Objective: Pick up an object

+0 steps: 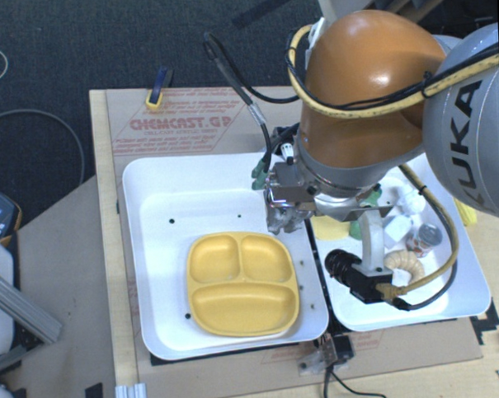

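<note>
Yellow tray (242, 283) in left bin (150, 198) | just below-left of gripper (282, 217) | jaw state: can't tell

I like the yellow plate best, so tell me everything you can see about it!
The yellow plate looks like smooth plastic, a rounded rectangle with three sections: two small ones at the back, one long one in front. It lies flat and right side up on the floor of the left bin, toward its front right. Nothing lies in it.
</note>
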You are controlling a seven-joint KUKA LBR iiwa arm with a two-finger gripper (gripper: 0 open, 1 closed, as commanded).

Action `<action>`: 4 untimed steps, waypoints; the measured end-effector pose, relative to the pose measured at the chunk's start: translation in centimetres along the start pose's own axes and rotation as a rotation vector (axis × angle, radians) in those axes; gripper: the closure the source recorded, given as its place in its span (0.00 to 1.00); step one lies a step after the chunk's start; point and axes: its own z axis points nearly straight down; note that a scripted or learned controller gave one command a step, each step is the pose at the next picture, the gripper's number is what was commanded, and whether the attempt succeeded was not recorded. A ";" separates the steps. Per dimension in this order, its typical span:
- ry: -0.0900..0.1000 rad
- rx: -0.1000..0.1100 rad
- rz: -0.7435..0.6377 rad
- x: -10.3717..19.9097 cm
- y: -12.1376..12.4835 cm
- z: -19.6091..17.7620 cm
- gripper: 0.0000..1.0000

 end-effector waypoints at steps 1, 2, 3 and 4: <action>0.006 -0.020 0.001 -0.1 0.2 -2.0 1.00; 0.000 0.000 0.009 -7.3 0.2 15.7 1.00; 0.010 -0.040 -0.003 -3.1 4.3 -16.3 1.00; 0.008 -0.024 -0.008 4.2 1.3 -19.2 1.00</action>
